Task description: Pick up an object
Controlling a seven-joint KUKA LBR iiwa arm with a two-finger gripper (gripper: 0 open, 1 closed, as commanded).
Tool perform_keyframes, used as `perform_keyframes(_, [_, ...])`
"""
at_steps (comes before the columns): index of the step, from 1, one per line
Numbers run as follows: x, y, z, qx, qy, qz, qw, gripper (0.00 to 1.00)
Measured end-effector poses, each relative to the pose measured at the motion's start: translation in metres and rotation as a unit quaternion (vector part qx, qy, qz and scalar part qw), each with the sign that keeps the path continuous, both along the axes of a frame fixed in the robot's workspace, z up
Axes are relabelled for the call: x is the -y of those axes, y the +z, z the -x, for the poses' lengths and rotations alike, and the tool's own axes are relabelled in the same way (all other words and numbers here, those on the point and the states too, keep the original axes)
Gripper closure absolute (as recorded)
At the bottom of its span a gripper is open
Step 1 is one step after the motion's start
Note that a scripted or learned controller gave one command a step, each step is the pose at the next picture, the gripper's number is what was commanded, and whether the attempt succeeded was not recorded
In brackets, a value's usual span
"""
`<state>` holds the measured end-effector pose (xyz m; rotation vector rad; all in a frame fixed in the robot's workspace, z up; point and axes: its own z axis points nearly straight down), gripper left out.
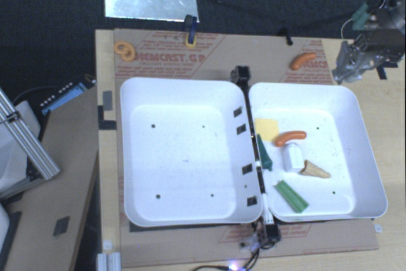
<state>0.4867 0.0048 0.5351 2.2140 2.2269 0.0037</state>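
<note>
The gripper (pixel 348 71) hangs over the bench beyond the far right corner of the right bin (pixel 365 136), well apart from everything lying in it — whether it is open or closed cannot be told from this blurred, slanted look.

Inside the right bin lie a yellow square piece (pixel 267 129) near the divider, an orange sausage-shaped toy (pixel 290 137) just beside it, a small white cylinder (pixel 292 156) below that, a tan cone-shaped piece (pixel 315 169), a green block (pixel 291 195) toward the near edge and a dark green strip (pixel 263 155) along the divider.

A second orange sausage (pixel 303 61) rests on the cardboard sheet (pixel 209 54) outside the bins, and a pretzel-like ring (pixel 125 50) sits at its far left corner. The cardboard bears red print — it reads roughly "CHEMCAST GP". The left bin (pixel 184 149) stands beside the right one.
</note>
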Motion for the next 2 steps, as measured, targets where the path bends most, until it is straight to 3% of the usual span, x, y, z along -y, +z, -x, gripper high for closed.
perform_keyframes(2, [-0.051,0.0,0.0,0.0,0.0,-0.0004,1.0,1.0])
